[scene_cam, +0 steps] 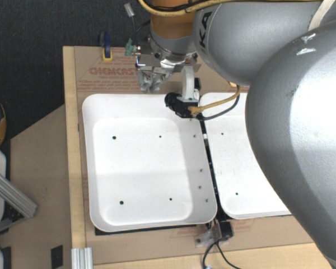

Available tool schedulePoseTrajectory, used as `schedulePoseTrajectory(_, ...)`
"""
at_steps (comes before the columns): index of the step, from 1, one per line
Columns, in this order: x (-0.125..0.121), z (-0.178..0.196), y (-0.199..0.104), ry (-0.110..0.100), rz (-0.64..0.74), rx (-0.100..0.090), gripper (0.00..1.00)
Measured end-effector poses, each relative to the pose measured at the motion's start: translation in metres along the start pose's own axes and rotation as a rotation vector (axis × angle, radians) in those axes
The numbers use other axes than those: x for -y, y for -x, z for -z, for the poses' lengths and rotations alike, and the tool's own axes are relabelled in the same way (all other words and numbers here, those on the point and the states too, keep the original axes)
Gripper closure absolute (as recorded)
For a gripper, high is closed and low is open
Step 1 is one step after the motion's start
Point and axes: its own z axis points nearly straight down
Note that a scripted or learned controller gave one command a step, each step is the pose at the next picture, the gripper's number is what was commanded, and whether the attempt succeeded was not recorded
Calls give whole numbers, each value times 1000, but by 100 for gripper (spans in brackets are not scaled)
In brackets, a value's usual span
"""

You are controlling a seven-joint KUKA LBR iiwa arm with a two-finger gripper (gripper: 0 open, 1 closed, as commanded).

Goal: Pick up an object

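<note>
Camera view, looking down: gripper poised just beyond the far rim of the left bin, above printed cardboard. Open or closed, and holding anything or not: impossible to tell. Direction to any pickable object likewise uncertain, with the right bin beside it largely hidden under the grey arm.

One fixed camera sits above the bench, looking down at a slant. The left bin lies mid-frame, the right bin toward 3 o'clock. The arm looms close, covering 1 to 4 o'clock.
</note>
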Motion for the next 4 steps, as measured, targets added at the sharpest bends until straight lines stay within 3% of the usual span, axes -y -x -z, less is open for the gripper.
schedulePoseTrajectory(1,1,62,40,8,-10,2,100)
schedulePoseTrajectory(2,-10,-20,-46,-4,-1,1,100)
schedulePoseTrajectory(3,5,41,-27,6,-9,1,100)
schedulePoseTrajectory(4,14,71,-9,5,-9,2,100)
